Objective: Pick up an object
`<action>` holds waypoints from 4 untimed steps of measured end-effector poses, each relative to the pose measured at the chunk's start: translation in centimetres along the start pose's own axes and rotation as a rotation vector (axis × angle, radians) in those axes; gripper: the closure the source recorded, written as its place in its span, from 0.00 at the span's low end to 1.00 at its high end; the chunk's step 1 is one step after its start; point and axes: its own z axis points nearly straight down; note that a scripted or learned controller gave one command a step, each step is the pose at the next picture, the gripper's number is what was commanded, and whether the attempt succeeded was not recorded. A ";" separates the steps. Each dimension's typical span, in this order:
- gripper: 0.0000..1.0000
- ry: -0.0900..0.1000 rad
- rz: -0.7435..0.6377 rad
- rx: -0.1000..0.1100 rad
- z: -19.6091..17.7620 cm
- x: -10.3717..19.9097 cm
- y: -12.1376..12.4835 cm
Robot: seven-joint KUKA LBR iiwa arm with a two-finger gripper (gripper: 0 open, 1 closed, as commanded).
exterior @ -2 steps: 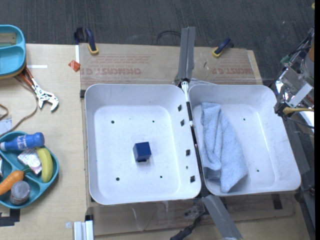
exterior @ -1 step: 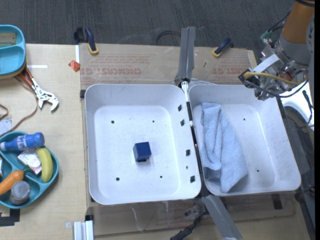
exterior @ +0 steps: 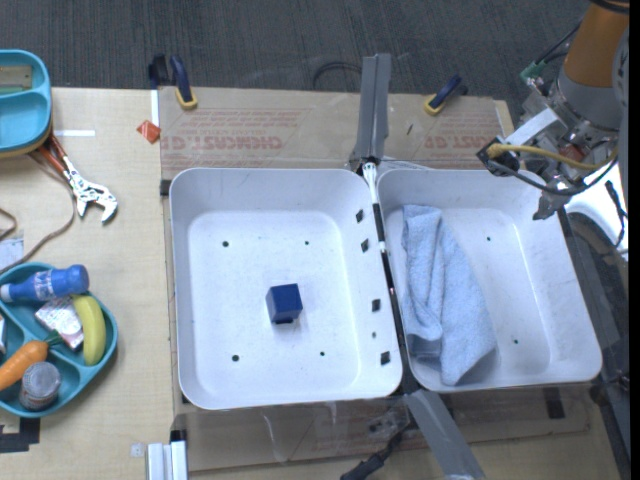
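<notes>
A small dark blue cube (exterior: 284, 302) rests on the floor of the left white bin (exterior: 190, 268), slightly below its middle. A crumpled light blue towel (exterior: 440, 293) lies along the left side of the right white bin (exterior: 560, 298). My gripper (exterior: 545, 180) hangs at the upper right, over the far right corner of the right bin, below the orange band of the arm (exterior: 592, 28). Cables crowd around it. It is well away from both the towel and the cube, and nothing shows in it.
On the bench to the left are a blue divided plate (exterior: 105, 353) with a banana, bottle and carrot, a wrench (exterior: 88, 196) and a teal container (exterior: 22, 98). Two clamps (exterior: 180, 80) (exterior: 442, 94) sit at the cardboard's far edge. A grey bar (exterior: 374, 108) stands between the bins.
</notes>
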 end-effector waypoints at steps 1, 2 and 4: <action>0.00 0.001 0.172 0.000 -3.5 -1.5 0.3; 0.00 0.001 0.058 0.000 -14.4 -2.8 3.5; 0.00 -0.001 0.267 0.001 1.6 3.3 -0.3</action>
